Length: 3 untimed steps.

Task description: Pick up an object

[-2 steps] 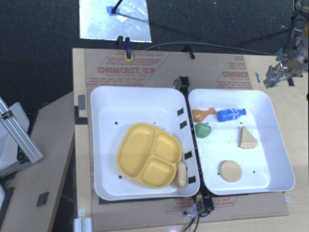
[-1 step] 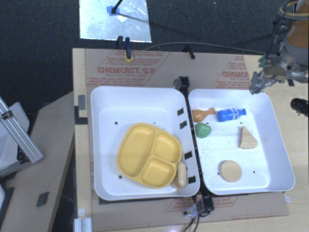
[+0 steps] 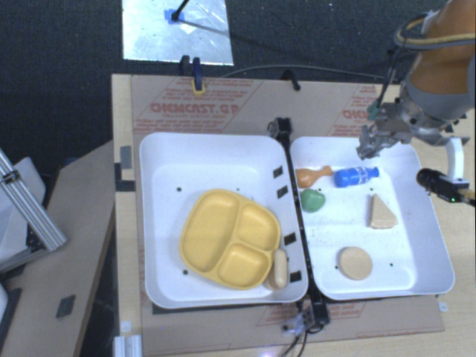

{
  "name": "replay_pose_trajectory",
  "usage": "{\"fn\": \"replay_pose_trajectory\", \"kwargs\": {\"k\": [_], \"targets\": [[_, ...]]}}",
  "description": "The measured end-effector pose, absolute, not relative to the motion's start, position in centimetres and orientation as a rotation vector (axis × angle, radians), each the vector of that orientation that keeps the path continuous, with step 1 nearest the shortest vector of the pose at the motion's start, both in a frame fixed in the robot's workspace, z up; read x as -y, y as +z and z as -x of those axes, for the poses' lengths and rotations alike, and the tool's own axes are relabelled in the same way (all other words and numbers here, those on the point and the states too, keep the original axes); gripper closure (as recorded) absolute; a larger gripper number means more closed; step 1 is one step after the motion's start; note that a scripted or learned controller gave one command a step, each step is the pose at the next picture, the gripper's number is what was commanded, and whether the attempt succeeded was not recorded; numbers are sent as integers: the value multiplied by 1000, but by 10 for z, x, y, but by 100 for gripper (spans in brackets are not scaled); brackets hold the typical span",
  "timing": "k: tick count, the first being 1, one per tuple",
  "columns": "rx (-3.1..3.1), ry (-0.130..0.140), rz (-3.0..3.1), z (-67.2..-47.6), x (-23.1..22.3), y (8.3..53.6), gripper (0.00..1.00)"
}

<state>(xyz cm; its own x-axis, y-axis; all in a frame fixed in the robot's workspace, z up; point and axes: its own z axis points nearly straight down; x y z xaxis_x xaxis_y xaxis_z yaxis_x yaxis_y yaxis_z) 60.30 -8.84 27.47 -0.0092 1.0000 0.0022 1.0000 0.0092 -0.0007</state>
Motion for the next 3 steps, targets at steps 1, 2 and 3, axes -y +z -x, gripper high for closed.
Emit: {"fn": "replay_pose_trajectory", "kwargs": {"k": [1,2,3], "targets": [[2230,-1,2211,-581,43,272,100],[2231,-3,2209,-569,-16,255,100],[2231,-4,2210,-561,-67,253,100]]}}
